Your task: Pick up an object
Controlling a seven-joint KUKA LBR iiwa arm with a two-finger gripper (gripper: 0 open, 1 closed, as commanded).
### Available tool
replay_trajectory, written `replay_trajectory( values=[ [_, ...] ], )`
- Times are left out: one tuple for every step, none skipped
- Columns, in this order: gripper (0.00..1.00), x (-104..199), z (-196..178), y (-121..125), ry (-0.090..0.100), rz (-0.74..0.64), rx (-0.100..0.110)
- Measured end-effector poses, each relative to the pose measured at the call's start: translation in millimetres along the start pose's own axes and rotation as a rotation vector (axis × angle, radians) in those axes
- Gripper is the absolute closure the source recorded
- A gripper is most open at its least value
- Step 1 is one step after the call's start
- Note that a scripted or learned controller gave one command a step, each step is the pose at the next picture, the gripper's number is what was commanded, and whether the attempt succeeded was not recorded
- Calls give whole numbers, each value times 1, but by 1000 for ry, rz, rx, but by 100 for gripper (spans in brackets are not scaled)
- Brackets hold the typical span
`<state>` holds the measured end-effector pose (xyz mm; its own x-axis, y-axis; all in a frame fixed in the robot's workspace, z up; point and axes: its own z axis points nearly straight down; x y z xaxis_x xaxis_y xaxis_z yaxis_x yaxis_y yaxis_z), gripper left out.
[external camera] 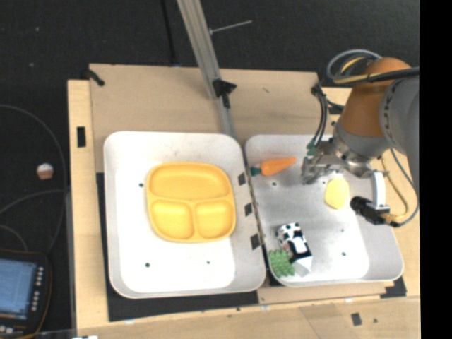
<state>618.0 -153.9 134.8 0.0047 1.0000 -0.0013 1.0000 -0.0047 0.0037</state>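
Carrot toy (277, 166) lay in the right bin (381, 260), just beside the gripper (313, 169), whose grip state I could not tell. It looked light, stiff, slippery plastic; its thick orange middle seemed the best hold.

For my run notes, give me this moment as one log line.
task: pick up an object | gripper: over right bin, between carrot and yellow piece | held: nothing seen | left bin: yellow tray
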Motion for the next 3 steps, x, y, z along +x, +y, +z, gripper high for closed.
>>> replay_trajectory(
  values=[
    [100,-2,-48,10,0,-7,-2],
    [100,-4,-103,12,-1,-7,-4],
    [100,56,-111,11,3,-12,2]
  ],
)
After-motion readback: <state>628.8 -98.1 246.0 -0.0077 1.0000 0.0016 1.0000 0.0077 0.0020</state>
